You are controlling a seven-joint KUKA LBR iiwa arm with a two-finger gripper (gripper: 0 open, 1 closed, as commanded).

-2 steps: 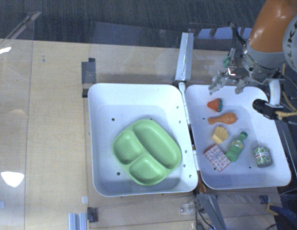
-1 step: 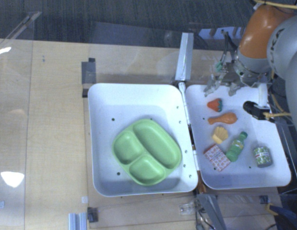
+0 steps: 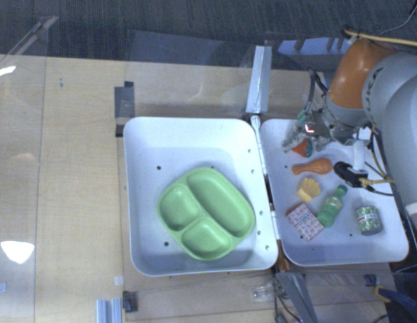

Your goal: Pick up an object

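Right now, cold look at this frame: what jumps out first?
The big green divided plate lying alone in the left bin grabs the eye first. Next comes the arm's orange band at upper right, with the gripper low over the far end of the right bin. Small items cluster there: an orange toy drumstick, a green bottle, a checkered block, and a green can.

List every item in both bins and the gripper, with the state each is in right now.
Green divided plate: flat, right way up, left bin.
Orange drumstick toy: lying on its side, right bin.
Yellow block: resting on the floor of the right bin.
Green bottle: lying down, cap on.
Patterned box: lying flat.
Small can: lying near the right wall.
Gripper: low over the right bin's far end, holding nothing visible.
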